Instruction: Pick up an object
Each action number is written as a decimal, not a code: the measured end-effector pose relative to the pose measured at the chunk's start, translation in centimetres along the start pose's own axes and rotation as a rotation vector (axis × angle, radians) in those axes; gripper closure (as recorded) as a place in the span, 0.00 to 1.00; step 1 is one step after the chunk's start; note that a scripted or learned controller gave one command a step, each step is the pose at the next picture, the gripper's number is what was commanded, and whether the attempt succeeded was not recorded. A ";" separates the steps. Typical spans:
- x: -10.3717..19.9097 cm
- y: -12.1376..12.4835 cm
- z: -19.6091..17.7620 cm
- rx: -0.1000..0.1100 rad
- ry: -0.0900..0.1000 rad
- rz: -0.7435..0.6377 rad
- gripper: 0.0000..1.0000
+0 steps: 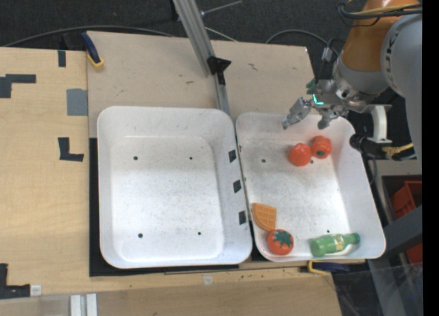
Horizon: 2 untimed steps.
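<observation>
My gripper hangs over the far edge of the right bin, open, with nothing between its fingers. Just below it lie two small red-orange fruits, one to the left and one to the right, touching each other. Near the front of that bin sit an orange wedge, a red tomato with a green top and a green bottle lying on its side.
The left bin stands beside the right one. A slanted metal pole rises behind the bins' junction. Wooden bench surface extends to the left and behind.
</observation>
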State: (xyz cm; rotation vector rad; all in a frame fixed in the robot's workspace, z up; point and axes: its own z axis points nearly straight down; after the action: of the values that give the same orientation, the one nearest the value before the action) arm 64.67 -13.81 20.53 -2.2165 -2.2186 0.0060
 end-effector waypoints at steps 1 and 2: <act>0.0 0.1 -0.3 -0.005 -0.002 -0.002 0.00; -0.8 -0.1 4.4 0.000 -0.002 0.000 0.00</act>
State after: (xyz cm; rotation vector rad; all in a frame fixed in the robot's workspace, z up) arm 64.52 -14.55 16.08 -2.2180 -2.2194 0.0079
